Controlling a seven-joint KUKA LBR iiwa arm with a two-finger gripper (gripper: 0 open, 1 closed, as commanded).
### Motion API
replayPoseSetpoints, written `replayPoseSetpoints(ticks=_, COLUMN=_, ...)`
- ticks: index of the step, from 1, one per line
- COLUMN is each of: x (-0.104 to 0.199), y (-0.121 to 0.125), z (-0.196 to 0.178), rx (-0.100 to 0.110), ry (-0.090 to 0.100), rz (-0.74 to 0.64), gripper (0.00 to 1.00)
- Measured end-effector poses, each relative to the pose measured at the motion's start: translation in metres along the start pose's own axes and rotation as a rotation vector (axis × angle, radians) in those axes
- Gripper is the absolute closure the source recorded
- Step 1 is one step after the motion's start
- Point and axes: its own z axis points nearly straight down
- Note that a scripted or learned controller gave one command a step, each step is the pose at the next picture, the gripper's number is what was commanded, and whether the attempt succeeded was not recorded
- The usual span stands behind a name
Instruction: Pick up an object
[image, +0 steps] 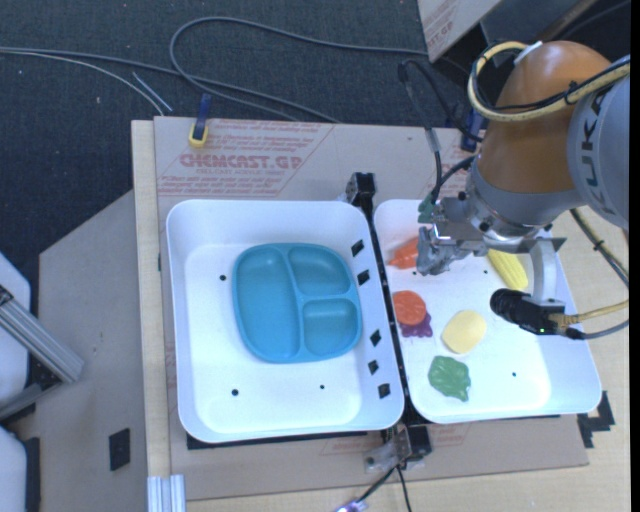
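Pale brown wooden bench board (140, 330), printed in red lettering near its far edge. Resting directly on it, side by side and touching: two shallow white plastic bins, left bin (200, 390) and right bin (560, 390). Clipped at the far-left corner: small yellow-and-blue clamp (200, 128).

Bright, even overhead light; both white bins (190, 300) glare nearly blown out. Soft shadows sit under the blue tray (296, 300). Slightly soft focus and grainy throughout.
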Motion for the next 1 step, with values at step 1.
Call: replayPoseSetpoints(ticks=1, x=0.0446, y=0.003, z=0.0198, rx=0.002, ry=0.0, rz=0.0, gripper=1.0)
